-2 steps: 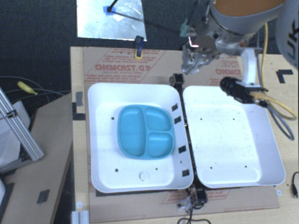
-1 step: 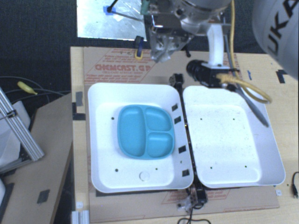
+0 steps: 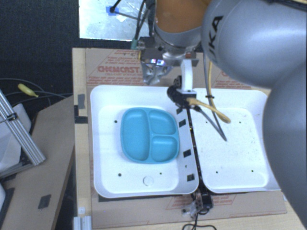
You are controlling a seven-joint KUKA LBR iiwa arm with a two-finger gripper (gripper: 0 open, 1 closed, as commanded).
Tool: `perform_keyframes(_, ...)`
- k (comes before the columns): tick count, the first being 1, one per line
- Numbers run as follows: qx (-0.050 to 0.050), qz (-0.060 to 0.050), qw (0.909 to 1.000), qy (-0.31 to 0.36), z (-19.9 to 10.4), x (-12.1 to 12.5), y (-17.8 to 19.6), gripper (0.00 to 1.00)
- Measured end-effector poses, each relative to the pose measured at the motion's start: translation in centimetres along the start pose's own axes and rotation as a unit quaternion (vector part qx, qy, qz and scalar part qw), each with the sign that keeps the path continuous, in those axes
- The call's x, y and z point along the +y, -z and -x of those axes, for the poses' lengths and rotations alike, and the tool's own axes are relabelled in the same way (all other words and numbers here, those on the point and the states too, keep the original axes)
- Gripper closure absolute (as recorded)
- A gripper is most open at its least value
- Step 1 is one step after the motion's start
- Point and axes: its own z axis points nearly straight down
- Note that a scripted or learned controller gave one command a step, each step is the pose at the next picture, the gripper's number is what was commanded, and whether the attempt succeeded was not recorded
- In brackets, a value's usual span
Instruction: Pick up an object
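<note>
Two white bins (image 3: 108, 176) sit side by side on a cardboard sheet (image 3: 120, 66). Left of that sheet stands an aluminium frame (image 3: 19, 133), with a yellow cable end (image 3: 26, 90) above it.

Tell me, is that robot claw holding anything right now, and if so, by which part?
Nothing shows between its fingers. The gripper hangs above the back rim of the left bin, and the blue divided plate lies untouched inside that bin.

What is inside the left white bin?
A light blue plastic plate with three compartments lies flat in the shallow white left bin, toward its right side. A small round mark shows on the floor near the front. The floor under the plate is covered.
</note>
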Motion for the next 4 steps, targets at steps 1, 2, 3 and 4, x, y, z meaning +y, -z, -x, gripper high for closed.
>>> perform_keyframes(1,0.002,0.006,1.0000,0.000,2.9,5.7,-5.9,1.00)
perform_keyframes(2,0.002,-0.004,1.0000,0.004,0.1,-6.4,-19.0,1.00)
perform_keyframes(3,0.006,0.018,0.9998,0.003,-0.7,0.5,2.0,1.00)
perform_keyframes(4,0.002,0.005,1.0000,0.001,-0.4,5.7,-15.9,1.00)
